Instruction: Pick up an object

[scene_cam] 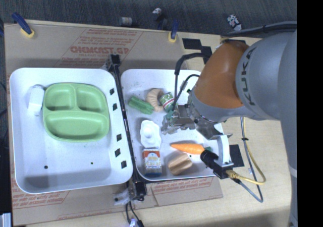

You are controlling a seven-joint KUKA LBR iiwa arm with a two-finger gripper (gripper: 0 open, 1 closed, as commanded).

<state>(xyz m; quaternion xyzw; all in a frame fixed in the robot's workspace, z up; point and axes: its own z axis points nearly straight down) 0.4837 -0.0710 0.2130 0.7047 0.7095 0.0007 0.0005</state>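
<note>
A: Nearest the lens, the grey arm (262, 77) with its orange band is seen reaching over the right bin (132, 77), and the pincer (174, 122) is hung low above that bin's middle.

B: Is anything held between the fingers?

A: That cannot be told; the wrist is in the way and the tips are lost in metal clutter. No object is seen lifted clear of the bin floor.

B: What is offered for picking?

A: Everything is placed relative to the pincer. A white cup-like piece (149, 132) is set just beside it on the left. A carrot (187, 147) is laid just below it, and a bread roll (179, 163) further below, near the bin's front wall. A small carton (152, 161) is stood beside the roll. A green pickle-shaped piece (139, 104) and a tan ring (153, 93) are found above and to the left, with a green can (167, 100) close above.

B: And the left bin?

A: A green divided tray (75, 111) is held there, well apart from the pincer.

B: Which step is in hand?

A: The approach or descent is judged to be under way, no grasp being confirmed. Next, one object should be settled on, probably the carrot or the white piece, the fingers should be centred over it, closed, and raised without neighbours being nudged.
</note>
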